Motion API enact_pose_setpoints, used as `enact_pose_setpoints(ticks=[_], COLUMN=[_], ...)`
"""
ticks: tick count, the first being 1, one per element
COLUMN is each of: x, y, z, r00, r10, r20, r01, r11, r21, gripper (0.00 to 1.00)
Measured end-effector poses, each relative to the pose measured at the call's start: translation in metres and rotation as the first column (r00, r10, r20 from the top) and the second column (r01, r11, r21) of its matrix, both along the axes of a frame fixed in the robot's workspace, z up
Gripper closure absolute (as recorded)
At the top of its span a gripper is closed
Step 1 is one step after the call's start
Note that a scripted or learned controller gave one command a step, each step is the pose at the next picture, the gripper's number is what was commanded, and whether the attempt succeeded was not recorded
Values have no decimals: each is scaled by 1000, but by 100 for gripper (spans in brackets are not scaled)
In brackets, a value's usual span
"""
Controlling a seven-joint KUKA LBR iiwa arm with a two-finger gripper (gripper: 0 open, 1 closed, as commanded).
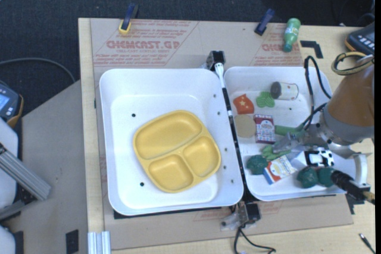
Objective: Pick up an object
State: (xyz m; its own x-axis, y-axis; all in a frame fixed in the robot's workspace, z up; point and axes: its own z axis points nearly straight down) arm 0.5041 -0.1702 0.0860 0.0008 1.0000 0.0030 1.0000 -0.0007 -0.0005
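Observation:
The right bin [253, 75] holds several small objects. Among them are a red-orange piece [243, 104], a light green piece [265, 100], a white and grey cylinder [285, 90], a tan disc [244, 125] and a red and white packet [264, 128]. Toward the front lie a dark green lump [256, 164], a red, white and blue carton [280, 169] and a dark green toy [311, 176]. My gripper [288, 143] hangs low over the middle of this bin, just above the carton and beside the packet. A green stick [287, 129] lies right at it.
The left bin [113, 92] holds a yellow divided plate [176, 150]. A green bottle [291, 34] stands on the bench behind the right bin. A black and white item [322, 157] lies under the arm's wrist. Clamps sit on the bench's far edge.

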Motion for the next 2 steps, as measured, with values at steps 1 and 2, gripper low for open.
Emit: enact_pose_setpoints(ticks=[1, 2], x=[3, 9], y=[0, 9], z=[14, 64], r00=[1000, 1000], r10=[0, 3], r20=[10, 7], r01=[0, -3], r11=[1000, 1000], r21=[-2, -6], gripper=[100, 100])
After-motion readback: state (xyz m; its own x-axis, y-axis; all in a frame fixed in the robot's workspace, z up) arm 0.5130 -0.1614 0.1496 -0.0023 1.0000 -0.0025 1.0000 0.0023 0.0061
